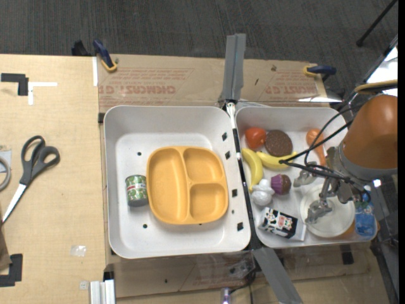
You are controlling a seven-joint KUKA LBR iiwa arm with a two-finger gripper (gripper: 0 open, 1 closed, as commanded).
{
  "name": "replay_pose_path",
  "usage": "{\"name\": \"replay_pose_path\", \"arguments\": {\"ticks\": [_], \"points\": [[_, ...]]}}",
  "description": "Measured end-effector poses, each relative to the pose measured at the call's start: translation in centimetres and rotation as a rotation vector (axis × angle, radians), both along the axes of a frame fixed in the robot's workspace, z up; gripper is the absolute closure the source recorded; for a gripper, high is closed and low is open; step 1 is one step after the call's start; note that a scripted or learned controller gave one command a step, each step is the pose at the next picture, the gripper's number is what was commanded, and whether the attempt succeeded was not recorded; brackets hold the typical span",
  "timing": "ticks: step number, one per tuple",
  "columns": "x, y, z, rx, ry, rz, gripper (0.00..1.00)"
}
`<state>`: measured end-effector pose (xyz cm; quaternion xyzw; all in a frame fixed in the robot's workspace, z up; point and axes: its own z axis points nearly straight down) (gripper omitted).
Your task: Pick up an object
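Gripper is hanging low over the right bin, toward its near right corner, above a white round dish. Metal fingers are pointing down and left; whether they are parted or closed I cannot tell from this angle, and nothing is showing between them. Orange band of the arm is bulking just above and right, with black cables looping off it toward the bin's middle.

Just right of the dish, a blue-capped bottle is lying against the bin's right wall. Left of the gripper, a purple round toy is sitting beside a white lumpy piece. Nearer the front, a black-and-white patterned box is lying flat. Farther back, a banana is curving along the bin's left side, touching a second yellow piece that is running under a brown round disc. A red tomato-like fruit is sitting left of the disc; something orange is showing at the back right, partly hidden by cables.

Left bin is holding a yellow three-compartment plate in its middle and a small green-labelled can lying just beside the plate's left edge.

Scissors are resting on the wooden bench, well left of both bins.
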<state>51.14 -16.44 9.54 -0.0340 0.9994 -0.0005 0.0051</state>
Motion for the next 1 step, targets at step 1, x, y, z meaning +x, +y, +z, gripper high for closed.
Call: {"name": "replay_pose_path", "arguments": {"ticks": [1], "points": [[13.39,0.38,-0.05,0.000,0.002,0.037,0.00]]}}
